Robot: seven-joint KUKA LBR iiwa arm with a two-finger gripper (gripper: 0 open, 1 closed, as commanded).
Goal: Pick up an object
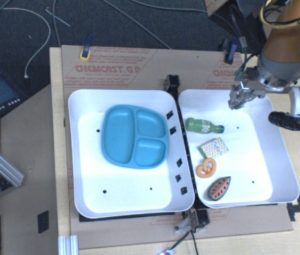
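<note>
White right bin (277, 163) holds bottle (203, 125), pretzel (206, 168); tool (239, 101) above, grip unclear.

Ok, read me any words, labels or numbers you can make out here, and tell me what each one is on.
"CHEMCAST GP", red print, partly blurred: cardboard sheet under the bins.
Fainter red print on the cardboard's far right: too blurred to read.
Green bottle label: too small.
Patterned packet: no readable text.

Blue clamp (86, 47) on the cardboard sheet (139, 62), cables (43, 15) on dark floor.
</note>
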